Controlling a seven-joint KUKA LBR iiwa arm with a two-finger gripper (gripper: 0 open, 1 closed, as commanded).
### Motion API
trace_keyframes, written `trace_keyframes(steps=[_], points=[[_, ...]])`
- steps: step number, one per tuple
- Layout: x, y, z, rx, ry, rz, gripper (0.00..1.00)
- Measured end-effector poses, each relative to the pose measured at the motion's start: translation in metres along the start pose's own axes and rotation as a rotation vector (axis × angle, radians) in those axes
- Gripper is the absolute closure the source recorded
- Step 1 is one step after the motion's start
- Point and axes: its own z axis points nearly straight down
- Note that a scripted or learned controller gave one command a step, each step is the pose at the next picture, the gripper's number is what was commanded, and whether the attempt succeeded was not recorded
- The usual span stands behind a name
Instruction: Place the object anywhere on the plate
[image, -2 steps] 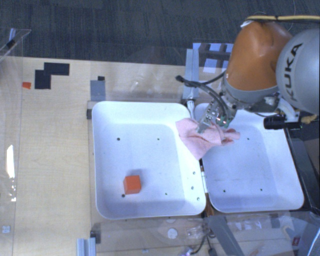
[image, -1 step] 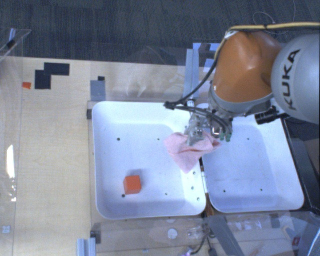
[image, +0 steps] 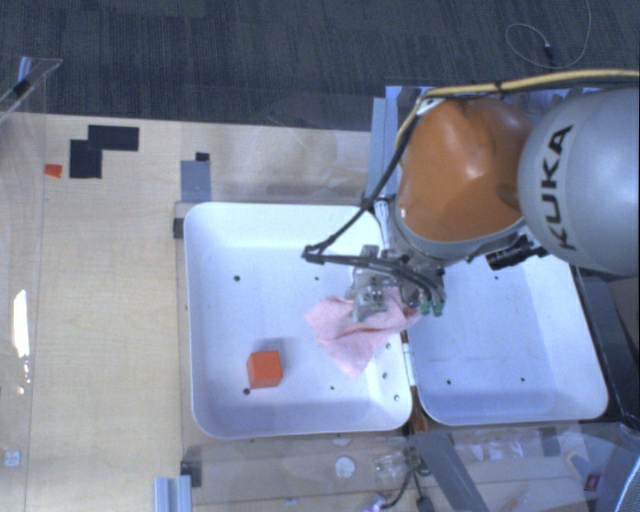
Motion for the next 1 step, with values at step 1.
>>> trace_keyframes(steps=[1], points=[[-0.0001,-0.0002,0.0,0.0,0.0,0.0,0.0]])
